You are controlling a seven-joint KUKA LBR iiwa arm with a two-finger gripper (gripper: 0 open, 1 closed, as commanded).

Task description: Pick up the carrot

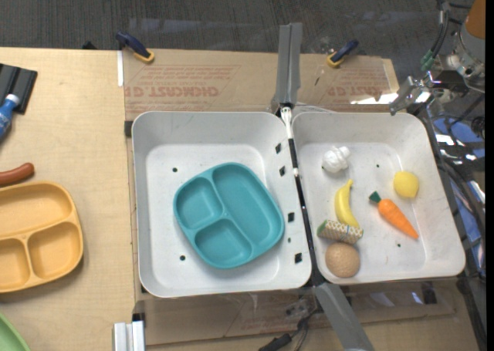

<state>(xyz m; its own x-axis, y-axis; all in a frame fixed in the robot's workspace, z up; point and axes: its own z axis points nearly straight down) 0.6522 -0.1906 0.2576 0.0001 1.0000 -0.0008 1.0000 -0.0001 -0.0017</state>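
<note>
The carrot (396, 217), orange with a green top, lies flat in the right bin (432, 261), slanting from upper left to lower right in the bin's right half. A yellow lemon (406, 184) sits just above it. My gripper (411, 95) hangs at the bin's far right corner, well above and behind the carrot, with nothing seen in it. The arm's orange band (476, 18) shows at the top right edge.
A banana (345, 204), a white garlic bulb (335, 159), a patterned piece (340, 231) and a brown round item (343, 259) lie left of the carrot. The left bin (154, 264) holds a teal divided plate (228, 214). A yellow tray (35, 237) rests on the bench at left.
</note>
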